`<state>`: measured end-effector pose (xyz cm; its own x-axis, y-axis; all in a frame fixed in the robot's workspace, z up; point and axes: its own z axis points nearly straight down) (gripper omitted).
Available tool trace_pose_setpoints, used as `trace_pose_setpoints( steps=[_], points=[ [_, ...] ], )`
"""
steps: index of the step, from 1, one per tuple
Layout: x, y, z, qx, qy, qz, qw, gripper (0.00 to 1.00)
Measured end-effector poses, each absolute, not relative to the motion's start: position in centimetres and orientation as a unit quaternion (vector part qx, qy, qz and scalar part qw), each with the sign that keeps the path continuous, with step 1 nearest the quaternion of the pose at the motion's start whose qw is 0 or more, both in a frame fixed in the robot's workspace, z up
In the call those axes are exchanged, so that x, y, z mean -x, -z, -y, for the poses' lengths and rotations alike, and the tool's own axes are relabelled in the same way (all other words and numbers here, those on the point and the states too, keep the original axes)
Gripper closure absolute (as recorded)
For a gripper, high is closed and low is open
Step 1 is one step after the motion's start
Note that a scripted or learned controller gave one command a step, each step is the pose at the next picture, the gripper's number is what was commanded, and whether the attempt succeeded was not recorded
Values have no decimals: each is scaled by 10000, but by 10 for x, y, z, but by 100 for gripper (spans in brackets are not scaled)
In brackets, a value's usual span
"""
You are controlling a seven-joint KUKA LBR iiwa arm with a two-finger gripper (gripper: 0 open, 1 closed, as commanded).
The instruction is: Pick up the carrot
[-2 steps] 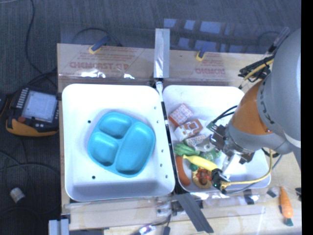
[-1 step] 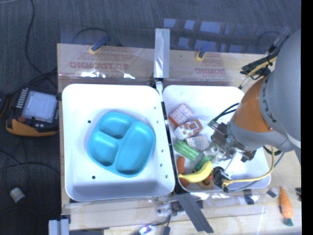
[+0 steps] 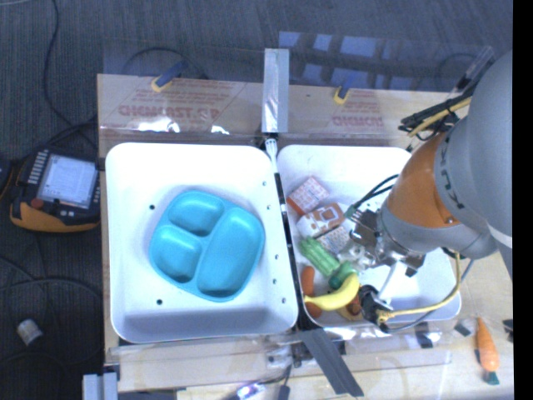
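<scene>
My hand (image 3: 362,250) hangs low over the middle of the right bin (image 3: 433,294), a knot of bare metal under my grey wrist and its orange band (image 3: 415,192). I cannot tell how far it is open, or whether it has hold of anything.

Just beside it, toward the bin's left wall, a smooth green stick (image 3: 320,257) lies at a tilt. Past that, in the bin's near left corner, is the carrot (image 3: 308,280), a short orange stub with a rounded end. It touches the banana (image 3: 334,297), curved, yellow and glossy, which lies along the near wall. A reddish-brown lump (image 3: 356,307) sits at the banana's right tip. The green stick and the banana lie between my hand and the carrot and crowd it on two sides.

Toward the bin's far left corner lie a checked packet (image 3: 307,193) in orange and white, a second packet (image 3: 321,217) close to it, and a pale block (image 3: 335,238) nearest my hand.

The left bin (image 3: 125,223) holds a glossy blue plate (image 3: 208,244) with three rounded compartments.

Both bins sit on the tabletop (image 3: 191,111), a brown board with red lettering along its far edge. At its near right corner, outside the bins, lies a slim orange thing (image 3: 486,350) with a greenish tip. Off the left edge, on dark carpet, sits a pendant (image 3: 58,192) with a screen in a yellow-orange case.
</scene>
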<state>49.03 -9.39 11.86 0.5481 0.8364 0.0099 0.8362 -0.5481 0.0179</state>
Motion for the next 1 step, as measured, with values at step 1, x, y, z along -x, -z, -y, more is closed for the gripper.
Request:
trace_pose_setpoints(
  steps=[1],
  points=[
    [-483,-223,150,-8951,32,-4458,1,100]
  ],
)
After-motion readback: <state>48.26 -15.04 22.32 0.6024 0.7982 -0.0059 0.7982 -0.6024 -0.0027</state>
